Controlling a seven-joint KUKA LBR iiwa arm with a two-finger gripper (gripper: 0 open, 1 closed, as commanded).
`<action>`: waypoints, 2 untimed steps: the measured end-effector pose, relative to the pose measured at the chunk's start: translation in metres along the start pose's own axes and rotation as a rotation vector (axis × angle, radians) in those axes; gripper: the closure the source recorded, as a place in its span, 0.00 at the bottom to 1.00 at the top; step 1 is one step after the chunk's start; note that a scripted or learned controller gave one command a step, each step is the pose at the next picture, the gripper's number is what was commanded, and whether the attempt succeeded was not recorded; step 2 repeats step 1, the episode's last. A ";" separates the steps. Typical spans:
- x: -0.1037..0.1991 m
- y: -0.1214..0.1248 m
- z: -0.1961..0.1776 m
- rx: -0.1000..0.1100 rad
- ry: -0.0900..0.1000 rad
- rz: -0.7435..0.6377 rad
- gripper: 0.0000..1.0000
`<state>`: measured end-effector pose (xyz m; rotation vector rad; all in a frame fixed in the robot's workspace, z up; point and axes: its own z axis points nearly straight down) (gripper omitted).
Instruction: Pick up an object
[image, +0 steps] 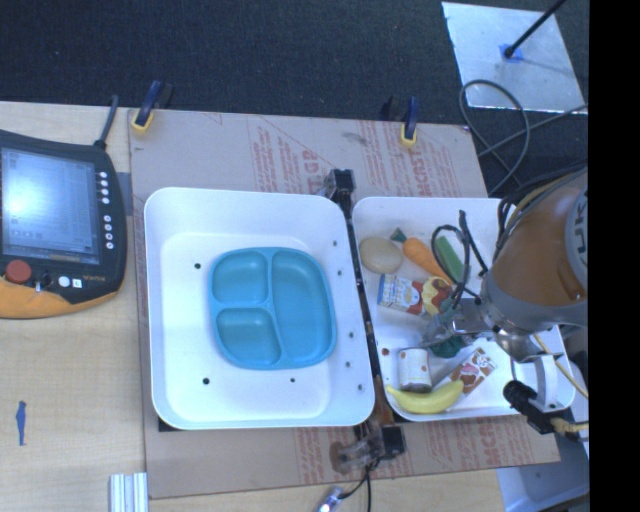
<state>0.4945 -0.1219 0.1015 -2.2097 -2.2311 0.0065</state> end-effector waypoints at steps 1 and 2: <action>0.077 0.061 -0.091 -0.002 0.003 0.005 1.00; 0.077 0.061 -0.091 -0.002 0.003 0.005 1.00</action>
